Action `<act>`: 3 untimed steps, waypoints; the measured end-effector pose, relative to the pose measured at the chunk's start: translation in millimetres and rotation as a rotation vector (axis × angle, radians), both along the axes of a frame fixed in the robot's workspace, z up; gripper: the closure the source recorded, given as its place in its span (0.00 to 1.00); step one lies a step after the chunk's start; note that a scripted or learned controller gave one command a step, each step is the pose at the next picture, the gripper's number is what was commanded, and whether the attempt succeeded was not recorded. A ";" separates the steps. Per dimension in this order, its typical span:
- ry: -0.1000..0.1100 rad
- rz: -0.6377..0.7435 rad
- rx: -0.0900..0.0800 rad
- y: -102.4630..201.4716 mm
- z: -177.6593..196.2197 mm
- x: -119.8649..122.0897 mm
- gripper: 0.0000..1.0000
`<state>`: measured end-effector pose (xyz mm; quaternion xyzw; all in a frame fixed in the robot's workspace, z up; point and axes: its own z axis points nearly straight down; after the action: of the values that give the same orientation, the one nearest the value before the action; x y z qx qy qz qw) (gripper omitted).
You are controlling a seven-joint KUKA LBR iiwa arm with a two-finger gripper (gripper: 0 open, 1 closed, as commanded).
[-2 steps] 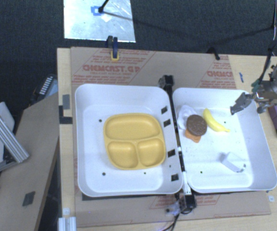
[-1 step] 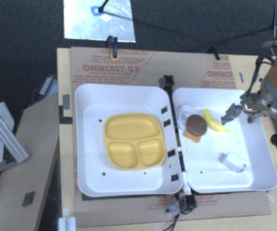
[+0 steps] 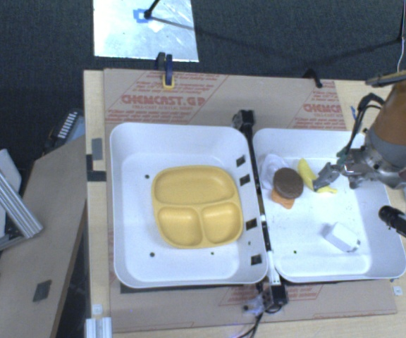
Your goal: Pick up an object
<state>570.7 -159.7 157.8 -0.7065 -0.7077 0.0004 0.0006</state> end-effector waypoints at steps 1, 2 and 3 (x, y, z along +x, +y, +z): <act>0.001 0.000 0.000 -3.9 -53.5 9.1 0.00; -0.006 0.000 -0.002 -4.5 -39.2 10.7 1.00; -0.007 -0.001 -0.002 -9.9 5.6 10.9 1.00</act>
<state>581.6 -169.6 163.4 -0.7070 -0.7072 -0.0014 -0.0027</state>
